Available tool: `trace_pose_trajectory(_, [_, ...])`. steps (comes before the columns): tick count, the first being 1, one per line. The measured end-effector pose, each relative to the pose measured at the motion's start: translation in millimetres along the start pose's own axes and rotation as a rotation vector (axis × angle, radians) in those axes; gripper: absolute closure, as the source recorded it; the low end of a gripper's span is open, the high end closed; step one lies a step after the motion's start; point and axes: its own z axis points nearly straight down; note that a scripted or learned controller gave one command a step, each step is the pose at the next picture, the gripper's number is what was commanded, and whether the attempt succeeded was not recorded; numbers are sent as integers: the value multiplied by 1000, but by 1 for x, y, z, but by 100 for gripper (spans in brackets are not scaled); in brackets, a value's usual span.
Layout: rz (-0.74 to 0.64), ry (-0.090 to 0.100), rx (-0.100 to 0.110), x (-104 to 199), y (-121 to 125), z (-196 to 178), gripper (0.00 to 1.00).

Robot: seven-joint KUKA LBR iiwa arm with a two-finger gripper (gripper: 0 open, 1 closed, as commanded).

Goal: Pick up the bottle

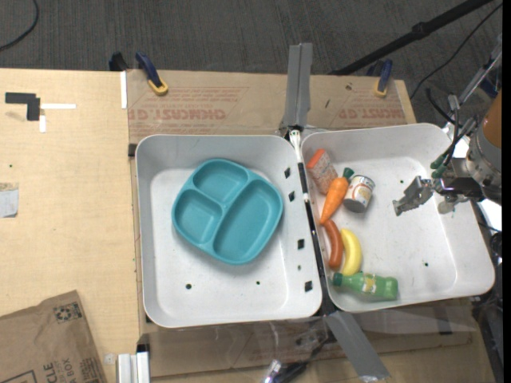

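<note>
We see bottle [367, 285] lying flat in right bin [447, 274], near front wall, just below banana [350, 250]; long axis runs left-right. Pincer [411, 195] hovers well apart, up-right of banana. We cannot tell its spread; view too small.

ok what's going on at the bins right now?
The arm is reaching in over the right bin, with its gripper hovering over bare floor near the bin's middle. The green bottle it is meant to pick up lies on its side at the near edge, untouched. A carrot, a small can and a banana lie along the bin's left side. The left bin holds a teal divided plate.
</note>
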Motion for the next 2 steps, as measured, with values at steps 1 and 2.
trace_pose_trajectory(1, [548,-1,2,74,16,21,0])
trace_pose_trajectory(2, [821,-2,-1,205,-12,-41,0])
